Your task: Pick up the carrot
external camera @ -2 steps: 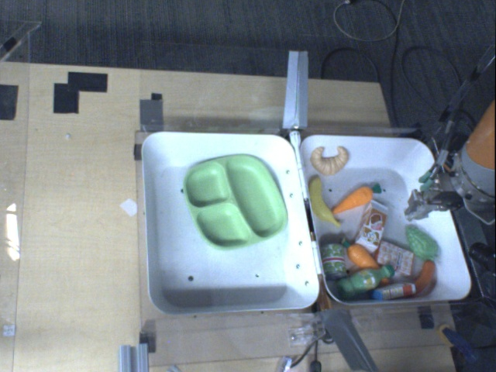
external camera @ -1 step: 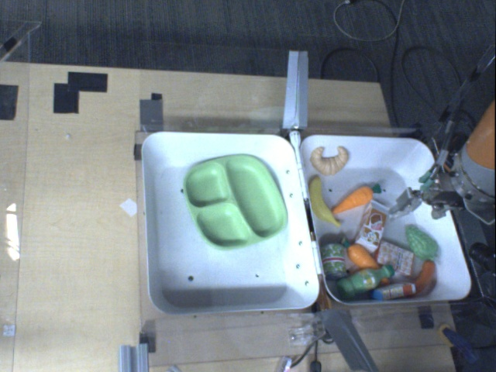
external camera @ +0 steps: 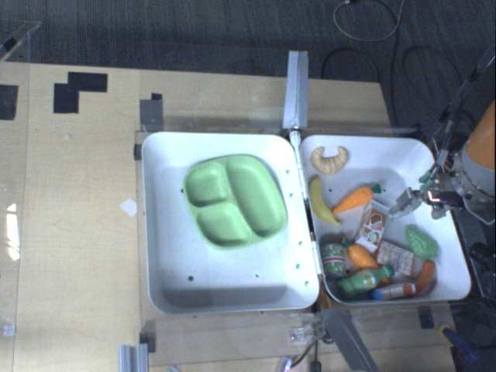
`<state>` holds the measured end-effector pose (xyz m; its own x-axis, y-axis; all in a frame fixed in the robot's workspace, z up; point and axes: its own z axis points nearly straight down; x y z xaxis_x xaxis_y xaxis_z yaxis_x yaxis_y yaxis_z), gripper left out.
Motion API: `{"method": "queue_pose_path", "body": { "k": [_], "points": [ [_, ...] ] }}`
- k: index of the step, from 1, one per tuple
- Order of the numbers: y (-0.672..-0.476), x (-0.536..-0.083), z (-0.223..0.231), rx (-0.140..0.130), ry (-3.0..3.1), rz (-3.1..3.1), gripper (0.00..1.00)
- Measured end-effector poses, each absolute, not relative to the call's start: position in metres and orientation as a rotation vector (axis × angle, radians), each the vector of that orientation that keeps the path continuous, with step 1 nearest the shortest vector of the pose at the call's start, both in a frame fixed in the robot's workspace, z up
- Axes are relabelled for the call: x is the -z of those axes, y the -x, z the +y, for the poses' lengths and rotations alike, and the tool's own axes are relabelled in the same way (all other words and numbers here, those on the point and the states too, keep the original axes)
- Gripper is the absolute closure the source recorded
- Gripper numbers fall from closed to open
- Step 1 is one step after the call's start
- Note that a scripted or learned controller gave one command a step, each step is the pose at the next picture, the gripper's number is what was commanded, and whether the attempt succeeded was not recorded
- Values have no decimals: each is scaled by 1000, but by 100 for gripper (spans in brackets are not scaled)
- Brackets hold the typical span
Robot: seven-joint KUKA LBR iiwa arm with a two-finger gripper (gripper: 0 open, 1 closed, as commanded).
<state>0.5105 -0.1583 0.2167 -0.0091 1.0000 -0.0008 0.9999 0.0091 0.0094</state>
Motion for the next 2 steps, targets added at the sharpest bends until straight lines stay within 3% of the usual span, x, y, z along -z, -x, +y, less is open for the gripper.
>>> {"method": "queue_pose_path", "body": {
  "k": [1,2],
  "points": [
    [-575,-105,-100,-4,-2096,2337,0],
    [-577,-117,-99,-11,-2092,2334,100]
  ]
}}
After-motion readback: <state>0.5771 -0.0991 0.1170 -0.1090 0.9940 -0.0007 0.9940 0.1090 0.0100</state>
